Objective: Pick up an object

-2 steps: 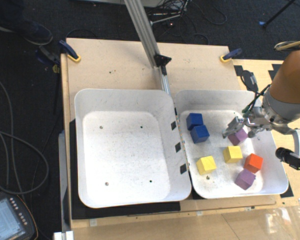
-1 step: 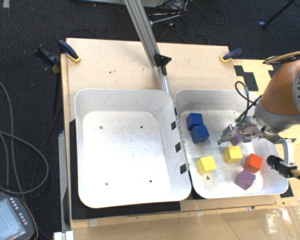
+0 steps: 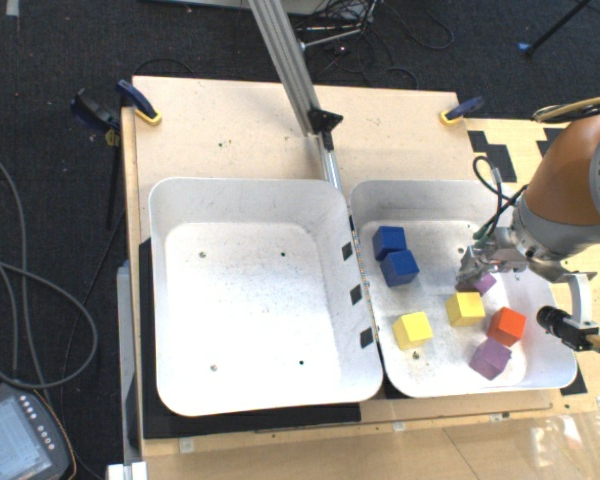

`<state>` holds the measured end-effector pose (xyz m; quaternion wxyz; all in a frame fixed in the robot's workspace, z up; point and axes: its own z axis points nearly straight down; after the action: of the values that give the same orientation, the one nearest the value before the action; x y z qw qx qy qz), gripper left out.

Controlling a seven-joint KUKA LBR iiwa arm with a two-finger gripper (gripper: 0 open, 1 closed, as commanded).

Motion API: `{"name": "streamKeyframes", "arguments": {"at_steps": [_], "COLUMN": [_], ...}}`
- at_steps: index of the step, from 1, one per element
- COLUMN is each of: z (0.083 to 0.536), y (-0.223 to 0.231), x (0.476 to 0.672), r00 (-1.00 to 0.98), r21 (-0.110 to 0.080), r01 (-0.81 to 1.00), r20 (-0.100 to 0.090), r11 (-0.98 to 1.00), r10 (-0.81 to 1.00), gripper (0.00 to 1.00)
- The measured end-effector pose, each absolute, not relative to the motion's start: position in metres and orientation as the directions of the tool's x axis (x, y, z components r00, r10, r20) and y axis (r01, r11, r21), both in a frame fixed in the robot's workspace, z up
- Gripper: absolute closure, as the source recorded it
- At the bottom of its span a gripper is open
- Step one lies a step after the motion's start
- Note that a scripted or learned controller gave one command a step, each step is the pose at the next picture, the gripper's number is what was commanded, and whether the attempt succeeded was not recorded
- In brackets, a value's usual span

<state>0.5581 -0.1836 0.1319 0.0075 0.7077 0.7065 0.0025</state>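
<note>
A camera looks down at a slant on a pale wooden bench (image 3: 280, 128) bearing two shallow white bins side by side. The left bin (image 3: 170, 268) shows a broad, bare, speckled floor with raised rounded walls all round. The right bin (image 3: 420, 193) holds the blocks.

Near its left wall, two blue blocks (image 3: 394, 255) touch, one just behind the other. Toward the front, a yellow block (image 3: 414, 328) sits close to the left wall, with bare floor around it. A second yellow block (image 3: 466, 308) lies nearer the middle. Just right of it sits an orange block (image 3: 507, 324), and in front of that a purple block (image 3: 491, 359) near the front rim. These three crowd together, leaving little room between them.

The grey arm with its orange band (image 3: 570, 178) reaches in from the right. Its gripper (image 3: 477, 271) hangs low, just behind the second yellow block, over a small purple piece (image 3: 486, 284). Whether the gripper is clenched or released cannot be told.

A slanted metal pole (image 3: 285, 53) crosses the bench's far edge.
</note>
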Motion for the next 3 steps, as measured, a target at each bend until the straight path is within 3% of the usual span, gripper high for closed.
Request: {"name": "streamKeyframes", "arguments": {"at_steps": [1, 3], "z": [0.180, 0.269], "y": [-0.192, -0.199], "x": [0.555, 0.564], "r00": [0.002, -0.003], "r21": [0.005, 0.006], "r01": [1.000, 1.000], "r20": [-0.003, -0.003], "r11": [-0.002, 0.003], "r10": [1.000, 1.000], "gripper": [1.00, 1.00]}}
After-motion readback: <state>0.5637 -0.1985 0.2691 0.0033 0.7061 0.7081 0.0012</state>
